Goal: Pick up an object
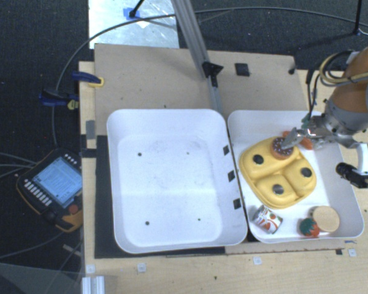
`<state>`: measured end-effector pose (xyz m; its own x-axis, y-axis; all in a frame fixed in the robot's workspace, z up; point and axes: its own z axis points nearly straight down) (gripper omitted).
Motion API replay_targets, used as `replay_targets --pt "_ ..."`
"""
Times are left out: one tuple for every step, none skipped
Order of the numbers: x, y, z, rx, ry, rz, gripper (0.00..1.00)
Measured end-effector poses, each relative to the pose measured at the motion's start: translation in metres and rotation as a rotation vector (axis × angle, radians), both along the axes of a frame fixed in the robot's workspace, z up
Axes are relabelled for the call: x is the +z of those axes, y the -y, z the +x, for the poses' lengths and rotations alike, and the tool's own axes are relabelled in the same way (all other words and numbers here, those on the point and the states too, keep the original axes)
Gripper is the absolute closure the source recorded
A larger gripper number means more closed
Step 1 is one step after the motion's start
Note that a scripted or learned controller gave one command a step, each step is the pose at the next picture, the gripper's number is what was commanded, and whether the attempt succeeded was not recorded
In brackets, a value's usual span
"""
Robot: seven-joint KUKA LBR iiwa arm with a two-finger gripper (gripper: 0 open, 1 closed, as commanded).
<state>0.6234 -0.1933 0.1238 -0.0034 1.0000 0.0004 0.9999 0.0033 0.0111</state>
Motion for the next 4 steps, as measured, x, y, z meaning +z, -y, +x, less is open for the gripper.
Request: replay_targets --pt "0.015 0.0 0.003 0.005 0.011 -0.002 1.0" --pt "0.063 -0.002 0.013 0.003 -0.005 -0.002 1.0" --pt "0.126 0.004 0.01 0.003 -0.003 -0.003 1.0" --pt "0.143 0.004 0.012 0.003 -0.006 -0.002 1.0"
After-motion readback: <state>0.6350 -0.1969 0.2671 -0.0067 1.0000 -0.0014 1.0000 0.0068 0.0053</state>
